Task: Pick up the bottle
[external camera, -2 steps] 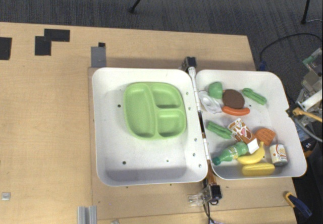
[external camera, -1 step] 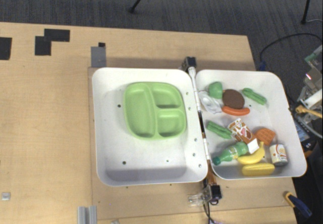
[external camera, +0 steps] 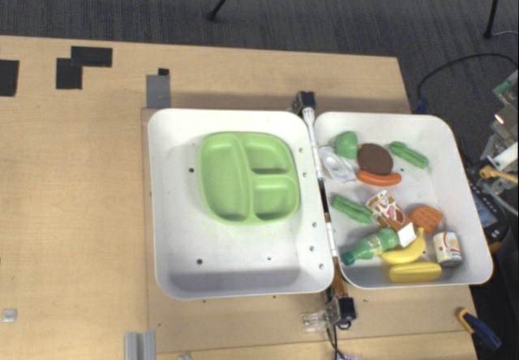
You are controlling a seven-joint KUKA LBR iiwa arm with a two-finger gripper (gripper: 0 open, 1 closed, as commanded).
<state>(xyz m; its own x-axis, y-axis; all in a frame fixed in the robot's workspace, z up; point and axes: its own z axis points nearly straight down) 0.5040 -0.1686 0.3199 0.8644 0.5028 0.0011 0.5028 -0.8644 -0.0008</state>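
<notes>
Green bottle [external camera: 371,246] in right bin [external camera: 462,188]

A matt, pale wood table [external camera: 73,212] carries two smooth white plastic bins [external camera: 174,269]. Beside the glossy green plastic bottle [external camera: 369,246], yellow toys [external camera: 413,271] shine.

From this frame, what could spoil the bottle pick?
The green bottle lies on its side in the right bin, touching the banana, so closing fingers might catch both. Its neck end sits near the bin's left wall, leaving little room there.
</notes>
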